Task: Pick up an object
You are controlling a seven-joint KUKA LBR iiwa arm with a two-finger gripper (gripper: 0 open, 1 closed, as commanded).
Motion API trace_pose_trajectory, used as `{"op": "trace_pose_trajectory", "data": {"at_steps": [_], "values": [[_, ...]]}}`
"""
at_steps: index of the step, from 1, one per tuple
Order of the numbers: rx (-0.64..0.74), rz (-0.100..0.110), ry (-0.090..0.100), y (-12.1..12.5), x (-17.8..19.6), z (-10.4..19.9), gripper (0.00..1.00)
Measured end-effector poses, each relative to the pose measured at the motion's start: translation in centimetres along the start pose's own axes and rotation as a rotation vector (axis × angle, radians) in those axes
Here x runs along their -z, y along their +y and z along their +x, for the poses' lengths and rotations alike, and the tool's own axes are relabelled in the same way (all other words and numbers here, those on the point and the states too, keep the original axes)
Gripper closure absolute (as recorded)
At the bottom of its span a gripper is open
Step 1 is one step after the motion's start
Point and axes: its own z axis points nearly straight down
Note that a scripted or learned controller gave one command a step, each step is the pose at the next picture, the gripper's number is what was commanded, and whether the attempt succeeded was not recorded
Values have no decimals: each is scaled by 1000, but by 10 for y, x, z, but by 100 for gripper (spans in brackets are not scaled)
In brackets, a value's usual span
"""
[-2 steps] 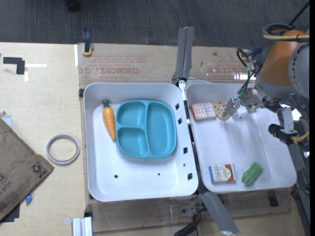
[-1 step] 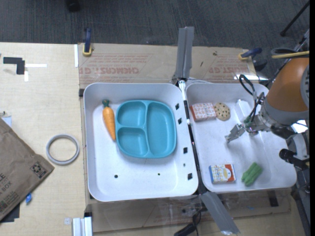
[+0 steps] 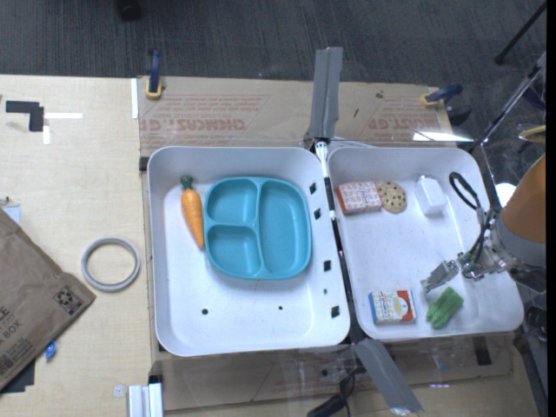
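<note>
In the camera view, 2 white bins are seen side by side. The left bin holds a toy carrot lying just beside a blue divided plate. The right bin holds a red-and-white cracker packet, a cookie, a small white block, a black loop, a small printed box and a green leafy toy.

The gripper is seen low over the right bin's near right part, just above the green leafy toy and near the small printed box. Whether it is released or clenched cannot be told from this slant; nothing is seen held in it.

The green leafy toy is judged the likeliest object, being closest. It is judged light and probably soft or rubbery, with little risk of breakage. A hold across its narrow middle is advised, since its lobed ends could slip. Its closeness to the bin's wall is judged a hindrance.
</note>
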Motion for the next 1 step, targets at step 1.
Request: {"op": "trace_pose_trajectory", "data": {"at_steps": [1], "values": [[280,-1,0,-1,0,13,0]]}}
